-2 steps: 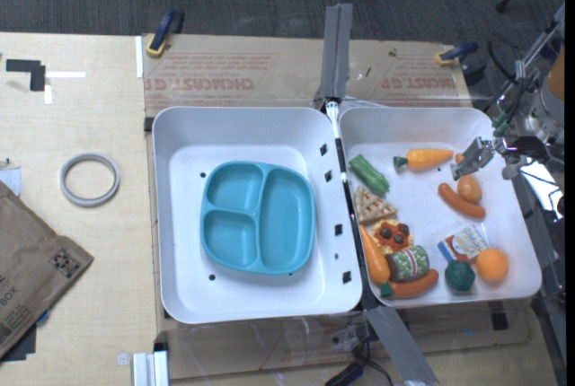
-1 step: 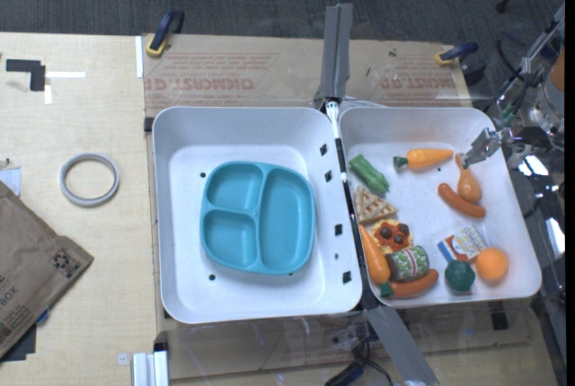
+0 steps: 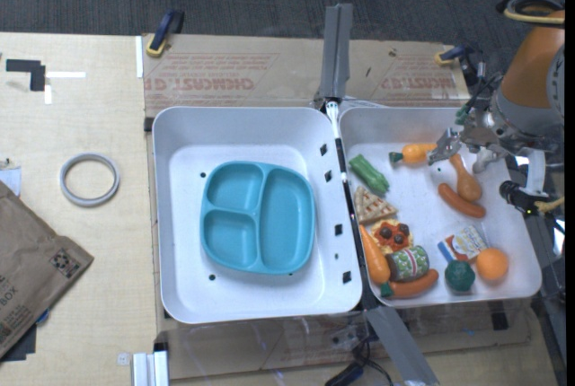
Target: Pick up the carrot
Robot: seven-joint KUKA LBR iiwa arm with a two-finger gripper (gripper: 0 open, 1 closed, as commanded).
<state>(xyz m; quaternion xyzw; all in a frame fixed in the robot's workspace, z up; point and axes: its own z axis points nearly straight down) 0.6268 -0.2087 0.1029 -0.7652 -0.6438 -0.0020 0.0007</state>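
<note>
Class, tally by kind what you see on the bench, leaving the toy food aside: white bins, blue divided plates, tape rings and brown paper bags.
White bins: 2
Blue divided plate: 1
Tape ring: 1
Brown paper bag: 1
Total: 5

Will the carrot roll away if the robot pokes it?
Probably a little: the carrot looks round and tapered, so it would likely curl sideways. It lies against the bin's left wall beside other toy food, which should stop it. It looks stiff and smooth, maybe slippery.
</note>
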